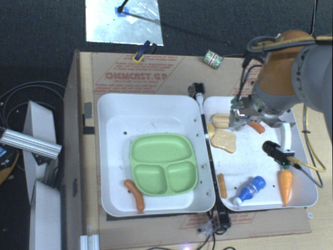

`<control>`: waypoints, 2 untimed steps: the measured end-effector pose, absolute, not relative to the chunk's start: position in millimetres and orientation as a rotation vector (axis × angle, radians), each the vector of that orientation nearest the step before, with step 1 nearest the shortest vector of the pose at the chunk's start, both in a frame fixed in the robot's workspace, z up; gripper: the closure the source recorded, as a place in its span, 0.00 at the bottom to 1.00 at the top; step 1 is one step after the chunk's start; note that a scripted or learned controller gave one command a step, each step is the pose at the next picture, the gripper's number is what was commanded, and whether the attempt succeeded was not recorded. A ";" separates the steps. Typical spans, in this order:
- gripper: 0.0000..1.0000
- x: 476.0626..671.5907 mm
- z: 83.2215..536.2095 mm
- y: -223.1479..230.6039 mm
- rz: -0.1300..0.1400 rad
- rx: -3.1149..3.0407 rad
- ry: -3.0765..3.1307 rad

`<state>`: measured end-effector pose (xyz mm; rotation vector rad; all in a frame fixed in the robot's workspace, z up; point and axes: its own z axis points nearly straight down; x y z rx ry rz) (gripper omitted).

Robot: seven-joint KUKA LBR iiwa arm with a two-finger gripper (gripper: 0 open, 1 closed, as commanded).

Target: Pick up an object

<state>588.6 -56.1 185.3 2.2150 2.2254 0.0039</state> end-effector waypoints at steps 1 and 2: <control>0.00 588.3 184.7 -56.3 0.003 2.216 2.225; 0.00 589.4 99.1 -113.4 -0.003 2.222 2.222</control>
